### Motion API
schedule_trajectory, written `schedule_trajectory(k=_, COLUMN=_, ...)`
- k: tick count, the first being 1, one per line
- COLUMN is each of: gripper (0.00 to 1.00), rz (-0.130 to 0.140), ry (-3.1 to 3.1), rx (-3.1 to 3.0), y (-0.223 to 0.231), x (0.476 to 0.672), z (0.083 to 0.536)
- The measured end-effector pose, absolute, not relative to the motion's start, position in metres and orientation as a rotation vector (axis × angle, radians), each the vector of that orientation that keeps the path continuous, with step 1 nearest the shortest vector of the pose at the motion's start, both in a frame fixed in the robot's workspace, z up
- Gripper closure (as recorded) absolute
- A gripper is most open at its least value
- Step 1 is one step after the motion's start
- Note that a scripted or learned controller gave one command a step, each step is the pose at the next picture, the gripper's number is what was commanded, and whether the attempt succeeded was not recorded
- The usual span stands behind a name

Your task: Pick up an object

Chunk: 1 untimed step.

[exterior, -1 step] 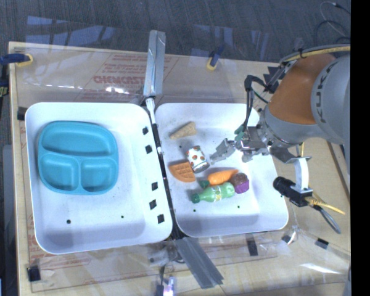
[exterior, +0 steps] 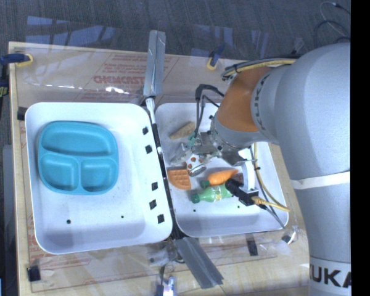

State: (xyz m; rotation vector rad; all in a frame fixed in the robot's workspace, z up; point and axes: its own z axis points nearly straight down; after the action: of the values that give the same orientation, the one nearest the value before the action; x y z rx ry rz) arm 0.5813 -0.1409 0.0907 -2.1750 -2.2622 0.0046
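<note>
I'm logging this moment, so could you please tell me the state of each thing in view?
Blue tray: flat in the left bin, compartments bare.
Carrot: lying in the right bin.
Green bottle: on its side.
Waffle: flat, by the divider.
Gripper: low over the toys.

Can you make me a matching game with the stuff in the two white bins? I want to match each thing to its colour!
Things:
1. divided tray in the left bin
2. bottle in the right bin
3. carrot in the right bin
4. band above the robot's wrist

Colours:
A. green
B. orange, on the arm
C. blue
D. orange, lying in a bin

Pairs: 1-C, 2-A, 3-D, 4-B
</note>
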Motion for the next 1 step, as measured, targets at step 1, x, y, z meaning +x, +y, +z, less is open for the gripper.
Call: schedule_trajectory(k=1, gripper=1.0, rz=0.006, ry=-2.264, rx=-2.17, y=-0.1409, x=0.5812, z=0.1)
